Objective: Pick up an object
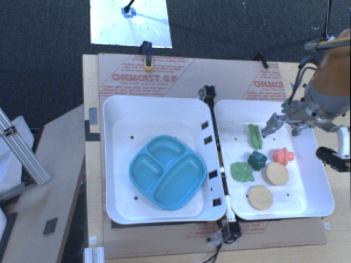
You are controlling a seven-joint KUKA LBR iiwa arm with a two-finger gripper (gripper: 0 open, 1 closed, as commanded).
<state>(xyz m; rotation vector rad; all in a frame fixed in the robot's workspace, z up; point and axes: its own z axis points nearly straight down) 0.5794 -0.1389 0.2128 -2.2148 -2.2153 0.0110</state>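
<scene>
Bench [92, 147] under two white bins [159, 111]

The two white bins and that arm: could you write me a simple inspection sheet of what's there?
Surface: bench bearing left bin and right bin, side by side.
Job's things: right bin holds a green stick, dark teal piece, green leafy piece, orange-red piece and two tan discs.
Clutter: blue divided plate in the left bin.
Grippers: gripper above the right bin's far side, near the green stick; nothing seen held.
Cables: wires at the bins' near edge.
Surroundings: dark carpet, pale sheet on it.
</scene>
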